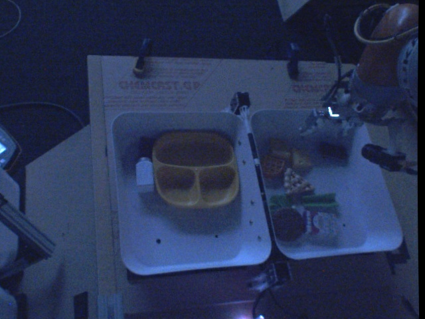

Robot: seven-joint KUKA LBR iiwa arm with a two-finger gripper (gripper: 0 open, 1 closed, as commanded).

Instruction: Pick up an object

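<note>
Fingers: too dim and blurred up there to call, I can't tell whether they're released or clenched, and nothing shows between them.
Gripper (330,119): hovering over the far end of the right bin, a small light glowing on it.
Arm (388,52): coming in from the right, orange band up top, grey body below.
Right bin (372,205): this is where the pickable things sit, all clustered on its left side, nearer the viewer than the gripper.
Waffle-like piece (272,165): by the bin's left wall, a small yellow piece (301,159) just beside it.
Green sticks (312,200): lying across the middle.
Dark round piece (288,223): near the front, touching a white packet (321,222).
Left bin (133,244): holds a yellow divided plate (195,168) in its centre.
Small white bottle (144,172): upright, just beside the plate's left edge.
Worktop (99,178): pale board under both bins.
</note>
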